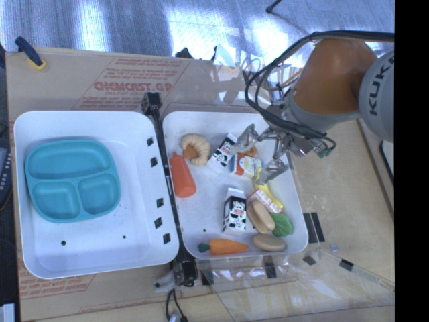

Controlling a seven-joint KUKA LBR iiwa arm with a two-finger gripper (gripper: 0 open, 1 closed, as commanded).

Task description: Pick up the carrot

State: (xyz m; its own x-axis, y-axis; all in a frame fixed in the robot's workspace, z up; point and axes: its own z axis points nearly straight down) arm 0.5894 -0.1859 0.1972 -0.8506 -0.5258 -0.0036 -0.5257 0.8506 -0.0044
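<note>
The carrot, orange with a green top, lies along the front wall of the right bin. My gripper hangs over the back right part of that bin, well behind the carrot. Its two fingers are spread, one near a small milk carton and the other further right, open above an orange-and-white packet. Nothing is held between them.
The right bin also holds a croissant, an orange bottle, a cow-print carton, a yellow packet, bread rolls and a green item. The left bin holds a teal divided plate.
</note>
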